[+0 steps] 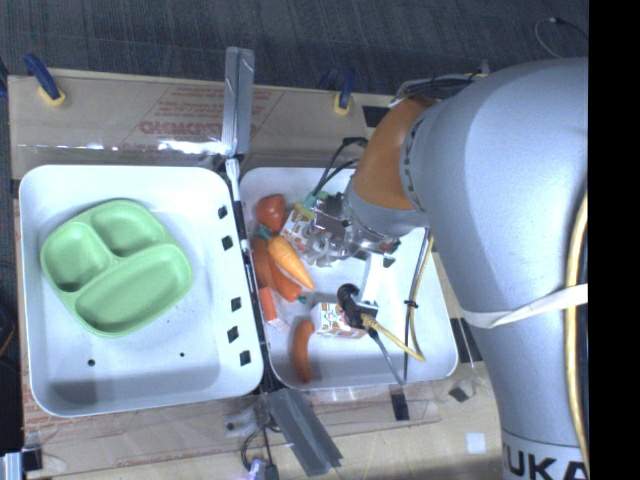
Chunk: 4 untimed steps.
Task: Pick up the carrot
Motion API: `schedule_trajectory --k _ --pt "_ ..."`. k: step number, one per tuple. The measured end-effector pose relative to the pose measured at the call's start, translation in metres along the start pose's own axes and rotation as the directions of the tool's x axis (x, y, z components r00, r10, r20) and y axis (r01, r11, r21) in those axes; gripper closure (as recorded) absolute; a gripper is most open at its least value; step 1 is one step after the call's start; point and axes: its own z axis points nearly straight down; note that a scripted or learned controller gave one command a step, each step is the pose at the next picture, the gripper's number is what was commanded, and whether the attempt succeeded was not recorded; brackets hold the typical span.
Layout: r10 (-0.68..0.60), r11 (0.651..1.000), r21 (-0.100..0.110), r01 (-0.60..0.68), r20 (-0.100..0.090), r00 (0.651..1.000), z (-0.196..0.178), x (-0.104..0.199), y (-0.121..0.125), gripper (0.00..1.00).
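The carrot (289, 261) is a light orange, tapered piece lying at a slant near the left wall of the right bin (425, 353). It rests over a darker orange, elongated piece (264, 268). My gripper (318, 236) hangs low over the right bin, just up and to the right of the carrot's thick end and very close to it. The grey arm and its orange band hide the bin's right half. Nothing shows between the gripper and the carrot that tells of a hold.
A red tomato (270, 211) lies above the carrot. A printed packet (297, 222) sits beside the gripper. A sausage (302, 350) and another small packet (334, 320) lie nearer the front. A green divided plate (115, 264) sits in the left bin (60, 378).
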Motion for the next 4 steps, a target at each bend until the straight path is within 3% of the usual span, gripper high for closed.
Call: schedule_trajectory --k 1,2,3,4 --pt "0.246 0.969 0.012 -0.246 0.004 0.969 0.018 0.009 -0.003 1.00" --pt "0.372 0.928 0.015 -0.372 0.006 0.928 -0.083 0.064 -0.064 1.00" --pt "0.372 0.928 0.015 -0.372 0.006 0.928 -0.083 0.063 -0.064 0.00" --pt "0.296 0.955 0.015 -0.296 0.006 0.955 -0.082 0.149 -0.082 0.00"
